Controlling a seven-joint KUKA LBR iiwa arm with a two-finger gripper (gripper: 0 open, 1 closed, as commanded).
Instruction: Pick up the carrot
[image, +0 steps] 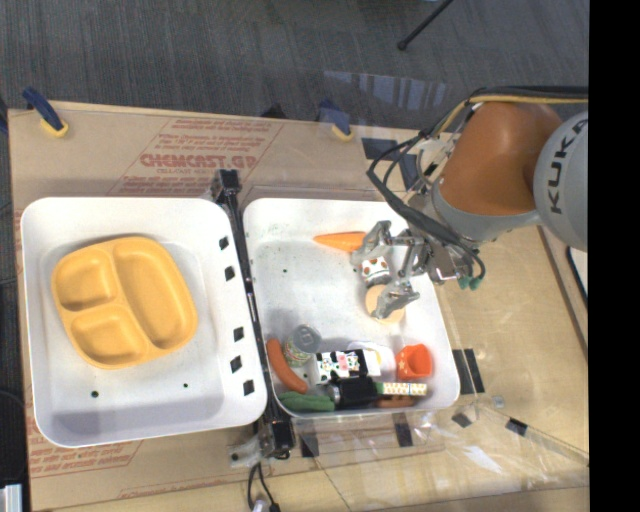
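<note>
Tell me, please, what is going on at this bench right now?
A robot arm reaches in from the right over the right-hand bin, and its gripper hangs just below and to the right of the carrot. The carrot lies on the bin floor near the far wall, not between the fingers. A yellow divided plate sits in the left bin.

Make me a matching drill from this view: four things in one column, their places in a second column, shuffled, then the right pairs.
Things
1. carrot
2. yellow divided plate
3. end effector
4. orange cup

Places
A. in the left bin
B. near the front right corner of the right bin
C. by the far wall of the right bin
D. over the middle of the right bin, near its right wall

Pairs: 1-C, 2-A, 3-D, 4-B
</note>
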